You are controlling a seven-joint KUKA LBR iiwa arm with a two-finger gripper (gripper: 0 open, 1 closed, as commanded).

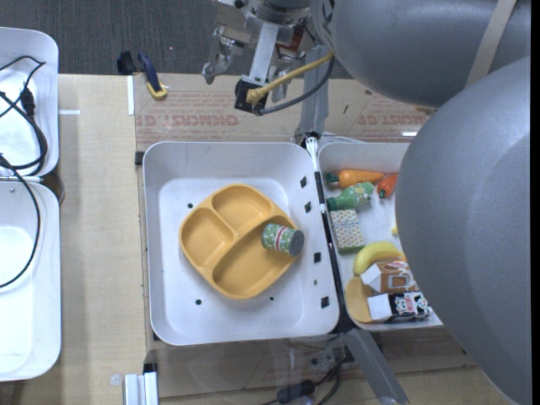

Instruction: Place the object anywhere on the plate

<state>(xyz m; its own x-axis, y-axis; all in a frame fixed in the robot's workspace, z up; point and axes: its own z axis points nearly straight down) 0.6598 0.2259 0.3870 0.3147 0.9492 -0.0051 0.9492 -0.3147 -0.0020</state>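
A yellow divided plate point(221, 230) lies in the left bin point(153, 251). A small green-labelled can point(281, 239) rests on its side on the plate's right edge, over the ridge between compartments. My gripper point(228, 85) hangs high beyond the bin's far rim, over the cardboard at the back. It is open, with nothing between its fingers, and it is well apart from the can and plate.
The right bin point(324, 194) holds a carrot point(358, 176), a green bottle point(350, 197), a banana point(377, 256), a small carton point(403, 305) and other toy food. The big grey arm covers the right side. White basins point(21, 226) stand at the left.
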